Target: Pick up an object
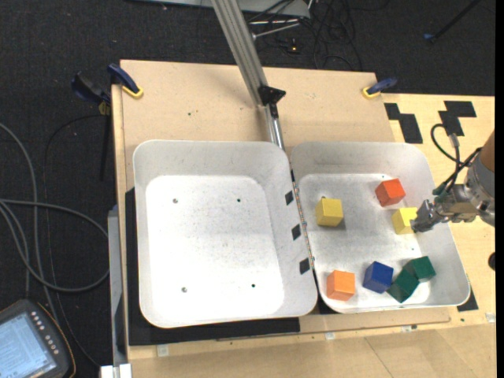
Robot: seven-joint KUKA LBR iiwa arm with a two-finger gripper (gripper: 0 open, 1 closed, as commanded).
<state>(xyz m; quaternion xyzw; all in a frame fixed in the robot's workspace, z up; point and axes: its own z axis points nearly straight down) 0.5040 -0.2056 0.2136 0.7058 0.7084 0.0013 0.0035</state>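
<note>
Gripper [426, 216] sits low over the right-hand bin [358, 157], near that bin's right edge, reaching in from the right. Finger state: cannot tell at this resolution.

Left to right:
- Left-hand bin [150, 235]: white, speckled floor, on the wooden bench [197, 101].
- Right-hand bin, left part: yellow cube [330, 212] near the bin's left edge, well apart from the gripper. Orange cube [340, 284] near the front-left corner.
- Middle front: blue cube [378, 276], just beside the dark green cube [404, 285], which lies against a second green cube [423, 268] toward the front-right corner.
- Toward the back right: red-orange cube [390, 191], near the gripper, on its far side.
- Small yellow cube [404, 220] lies immediately left of the gripper tip, touching or nearly touching it; cannot tell whether it is between the fingers. It is the closest object to the tool.

Writing: none legible. Black square markers [405, 121] show on the bench's back-right corner. Small black tabs [296, 231] run along the seam between the bins. Blue clamps with yellow tips [124, 79] hold the bench's back corners.
</note>
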